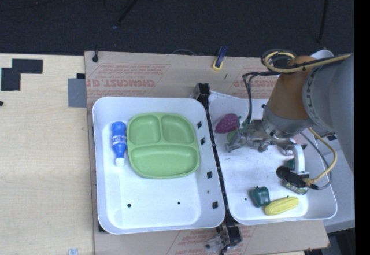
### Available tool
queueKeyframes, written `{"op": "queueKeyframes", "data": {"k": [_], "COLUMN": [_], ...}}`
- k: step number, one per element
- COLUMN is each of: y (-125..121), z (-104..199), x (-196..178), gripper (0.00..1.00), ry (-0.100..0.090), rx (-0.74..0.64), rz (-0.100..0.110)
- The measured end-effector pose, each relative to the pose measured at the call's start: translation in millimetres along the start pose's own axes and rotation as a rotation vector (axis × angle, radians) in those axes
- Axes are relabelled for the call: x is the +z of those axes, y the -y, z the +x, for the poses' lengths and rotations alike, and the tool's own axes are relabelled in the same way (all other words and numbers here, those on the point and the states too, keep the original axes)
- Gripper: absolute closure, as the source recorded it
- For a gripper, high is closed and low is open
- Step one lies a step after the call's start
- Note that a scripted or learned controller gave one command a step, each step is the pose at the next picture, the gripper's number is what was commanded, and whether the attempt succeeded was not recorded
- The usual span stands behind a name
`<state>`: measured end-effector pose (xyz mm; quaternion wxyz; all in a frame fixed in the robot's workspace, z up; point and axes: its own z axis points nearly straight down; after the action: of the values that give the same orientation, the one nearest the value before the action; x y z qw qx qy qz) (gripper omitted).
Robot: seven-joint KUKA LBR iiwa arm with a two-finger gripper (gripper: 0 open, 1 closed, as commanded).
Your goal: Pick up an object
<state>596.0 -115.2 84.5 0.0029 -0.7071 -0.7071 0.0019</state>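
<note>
While the grey arm [312, 98] reaches into the right bin [324, 210], its gripper [236, 143] sits low beside a purple object [226, 123]; whether the fingers are apart cannot be told. Left bin [110, 213] holds a green divided plate [162, 145] and blue bottle [118, 141]. Near right: yellow corn [281, 206], green object [260, 195].

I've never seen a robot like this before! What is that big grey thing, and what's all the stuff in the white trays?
The big grey thing is a robot arm, photographed from a camera above the bench. Its metal gripper reaches down into the right bin, close to a purple toy. A green toy and a yellow corn cob lie nearer the front. The left bin holds a green divided plate and a blue bottle beside it. I cannot tell whether the gripper has grabbed anything.
</note>
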Motion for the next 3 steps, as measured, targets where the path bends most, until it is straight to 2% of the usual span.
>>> {"op": "queueKeyframes", "data": {"k": [1, 3], "y": [-0.4, 16.4], "z": [-1.8, -2.8], "x": [-12.8, -129.2], "gripper": [1.00, 1.00], "ry": [0.000, 0.001], "rx": [0.005, 0.004], "rz": [-0.002, -0.009]}}
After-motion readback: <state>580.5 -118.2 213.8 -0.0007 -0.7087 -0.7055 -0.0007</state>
